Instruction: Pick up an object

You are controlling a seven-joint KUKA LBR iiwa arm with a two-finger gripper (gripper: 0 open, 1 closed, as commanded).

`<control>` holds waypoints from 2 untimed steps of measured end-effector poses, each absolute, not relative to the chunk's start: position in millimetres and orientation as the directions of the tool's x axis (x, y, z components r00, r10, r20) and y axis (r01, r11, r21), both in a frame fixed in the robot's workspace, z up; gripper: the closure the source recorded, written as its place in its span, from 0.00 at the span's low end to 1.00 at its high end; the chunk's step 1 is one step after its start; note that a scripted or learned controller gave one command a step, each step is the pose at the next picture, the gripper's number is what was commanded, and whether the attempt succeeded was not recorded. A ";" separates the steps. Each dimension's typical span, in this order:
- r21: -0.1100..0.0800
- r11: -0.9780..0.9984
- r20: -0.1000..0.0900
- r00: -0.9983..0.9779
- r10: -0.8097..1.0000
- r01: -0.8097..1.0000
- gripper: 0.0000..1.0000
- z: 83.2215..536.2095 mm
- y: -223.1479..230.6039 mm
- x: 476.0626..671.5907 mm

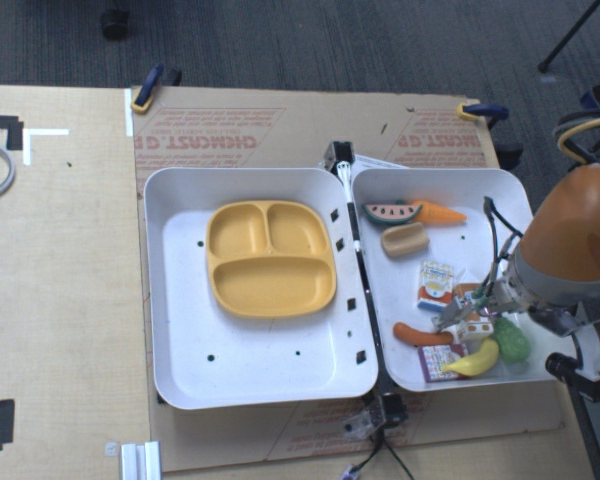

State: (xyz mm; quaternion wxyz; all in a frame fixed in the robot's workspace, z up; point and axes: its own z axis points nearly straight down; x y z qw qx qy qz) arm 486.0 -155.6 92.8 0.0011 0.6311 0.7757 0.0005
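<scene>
In the camera view, the desk [70, 298] carried a sheet of cardboard [280, 128] with two shallow white bins set side by side on it. The left bin [180, 368] held a yellow divided plate [272, 259], lying flat toward the bin's far half, with its two small compartments on the far side and the long one nearer the camera.

The right bin [510, 198] held a scatter of toy food. At its far end a watermelon slice [392, 212] lay just beside a carrot [438, 212], and a tan bread roll [404, 240] sat just in front of them. Further toward the camera a small printed carton [436, 282] lay near the middle of the bin. Along the near edge were a red sausage [422, 335], a banana [472, 361] resting over a flat pink card [438, 364], and a green vegetable [512, 341] just right of the banana.

The arm [572, 238] reached in from the right, its orange band above the wrist. The end effector [467, 313] was low in the near half of the right bin, among the sausage, the carton and the banana. I could not tell how far apart its tips stood, nor whether any of the toys sat between them; the metal parts merged with the clutter beneath.

A blue clamp [147, 86] gripped the cardboard's far left corner and another clamp [485, 112] its far right corner.
</scene>
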 end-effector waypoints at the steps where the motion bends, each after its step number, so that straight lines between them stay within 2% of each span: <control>1: 0.004 0.201 -0.002 -0.201 0.979 0.979 1.00 102.4 -155.8 487.1; 2: 0.002 0.202 -0.002 -0.202 0.979 0.979 1.00 233.1 -105.1 478.8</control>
